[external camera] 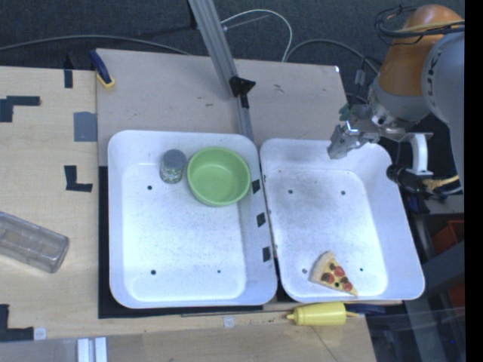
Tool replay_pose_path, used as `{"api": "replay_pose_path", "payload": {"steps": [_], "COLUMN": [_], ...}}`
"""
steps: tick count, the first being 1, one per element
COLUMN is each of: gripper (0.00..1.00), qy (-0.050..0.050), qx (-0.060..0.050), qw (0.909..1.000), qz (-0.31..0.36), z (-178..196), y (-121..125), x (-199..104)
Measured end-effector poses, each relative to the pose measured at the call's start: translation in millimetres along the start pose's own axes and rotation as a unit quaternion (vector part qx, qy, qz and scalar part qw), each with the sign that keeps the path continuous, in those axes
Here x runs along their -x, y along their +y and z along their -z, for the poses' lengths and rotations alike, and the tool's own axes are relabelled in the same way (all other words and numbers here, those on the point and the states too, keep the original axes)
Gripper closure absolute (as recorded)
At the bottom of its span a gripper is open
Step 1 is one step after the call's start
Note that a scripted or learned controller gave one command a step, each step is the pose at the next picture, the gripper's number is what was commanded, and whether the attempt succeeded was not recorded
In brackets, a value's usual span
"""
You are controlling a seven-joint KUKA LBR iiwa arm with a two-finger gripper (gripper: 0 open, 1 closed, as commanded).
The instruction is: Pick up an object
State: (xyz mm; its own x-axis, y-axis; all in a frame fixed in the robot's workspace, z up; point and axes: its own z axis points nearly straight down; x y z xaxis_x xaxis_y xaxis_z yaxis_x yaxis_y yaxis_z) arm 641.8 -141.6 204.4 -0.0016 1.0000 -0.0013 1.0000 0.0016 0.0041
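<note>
In the left bin [128, 225], far end: jar [173, 166] just left of bowl [219, 176]. In the right bin [377, 202], near corner: pizza slice [332, 272]. Before that bin, on the bench: bottle [319, 314].

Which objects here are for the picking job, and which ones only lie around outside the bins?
For the job:
- green plastic bowl, left white bin
- small grey-lidded jar, touching or nearly touching the bowl
- toy pizza slice, right white bin
- end effector

Lying about:
- yellow squeeze bottle
- clear plastic container
- blue-and-yellow clamp
</note>
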Motion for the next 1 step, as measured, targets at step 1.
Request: {"api": "replay_pose_path", "payload": {"steps": [1], "gripper": [1.00], "qy": [0.000], "qx": [0.001], "qw": [1.0000], "qz": [0.001], "z": [58.3], "y": [1.7], "x": [-10.0]}}
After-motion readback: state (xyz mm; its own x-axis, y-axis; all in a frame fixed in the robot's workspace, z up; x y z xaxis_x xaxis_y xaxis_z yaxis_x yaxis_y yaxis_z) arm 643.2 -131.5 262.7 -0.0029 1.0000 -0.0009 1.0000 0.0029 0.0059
